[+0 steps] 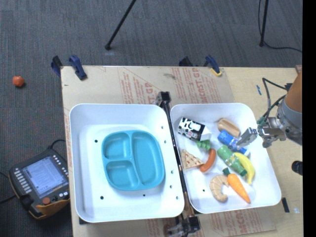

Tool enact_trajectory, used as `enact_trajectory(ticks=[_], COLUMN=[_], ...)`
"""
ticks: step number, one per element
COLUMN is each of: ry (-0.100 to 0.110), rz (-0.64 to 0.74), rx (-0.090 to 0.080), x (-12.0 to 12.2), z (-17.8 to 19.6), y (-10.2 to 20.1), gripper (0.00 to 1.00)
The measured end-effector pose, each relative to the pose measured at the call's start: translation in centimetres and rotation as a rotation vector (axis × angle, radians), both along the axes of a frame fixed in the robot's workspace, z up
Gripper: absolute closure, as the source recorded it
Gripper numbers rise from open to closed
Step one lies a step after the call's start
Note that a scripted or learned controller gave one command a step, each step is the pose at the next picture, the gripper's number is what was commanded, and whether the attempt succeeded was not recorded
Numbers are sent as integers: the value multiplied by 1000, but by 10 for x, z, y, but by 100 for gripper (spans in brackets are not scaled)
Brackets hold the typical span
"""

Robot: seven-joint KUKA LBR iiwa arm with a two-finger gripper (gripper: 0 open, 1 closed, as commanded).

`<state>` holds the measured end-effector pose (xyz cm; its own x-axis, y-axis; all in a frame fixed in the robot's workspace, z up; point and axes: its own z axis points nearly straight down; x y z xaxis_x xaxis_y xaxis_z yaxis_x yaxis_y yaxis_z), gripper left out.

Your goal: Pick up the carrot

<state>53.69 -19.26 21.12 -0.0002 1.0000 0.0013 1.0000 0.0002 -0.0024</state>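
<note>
Where the right bin (266,194) comes nearest the camera, the carrot (239,187) lies at a slant near the front rim, beside a tan croissant (219,188). Just behind: yellow banana (246,166), green bottle (231,160), sausage (209,160), pizza wedge (190,159). Further back sit a cow-print carton (190,128) and a hot dog bun (228,127). Gripper (248,137) hangs over the bin's right side, well apart from the carrot; jaw spread cannot be told, nothing visibly held. Left bin (79,132) bears a blue divided plate (133,160).
</note>
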Motion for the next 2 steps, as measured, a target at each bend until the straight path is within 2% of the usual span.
enact_trajectory(ticks=[1, 2], ry=[-7, -8], rz=[223, 218], rx=[-2, -1], x=[-56, -56], z=[-120, -110], y=[32, 32], gripper=[0, 100])
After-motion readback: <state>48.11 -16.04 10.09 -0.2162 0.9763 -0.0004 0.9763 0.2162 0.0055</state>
